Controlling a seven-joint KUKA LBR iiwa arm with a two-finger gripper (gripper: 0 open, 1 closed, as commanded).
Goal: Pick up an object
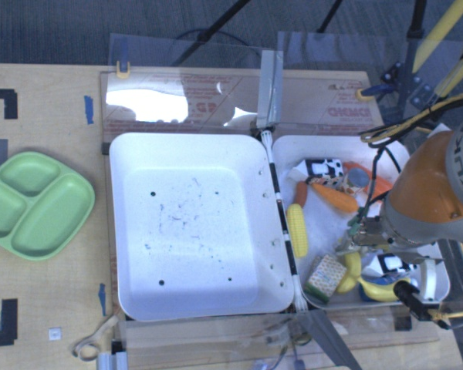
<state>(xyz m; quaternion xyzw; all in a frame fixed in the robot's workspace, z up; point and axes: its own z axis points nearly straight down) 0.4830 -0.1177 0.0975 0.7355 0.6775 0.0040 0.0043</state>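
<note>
Two white bins side by side on the wooden surface [46,314]: left bin [131,160] bare inside, right bin [293,149] crowded with toy food. Pincer [355,237] low over the right bin's near half, under the grey arm's orange band [424,179]; impossible to tell whether spread or pressed together, and nothing visibly pinched.

Just below the pincer, a yellow banana [366,284], possibly touching it at the stem end; long axis running roughly left to right along the bin's near wall, curved, far tip toward the right and partly hidden by the arm. Beside its left end, a speckled sponge-like block [324,276], tilted. Left of the pincer, an ear of corn [296,228], lying near to far along the divider between the bins. Beyond the pincer, an orange carrot [336,197], slanting from upper left to lower right, next to a black-and-white toy cow [324,168].

Well apart on the left of the surface, a green divided plate [35,205].
</note>
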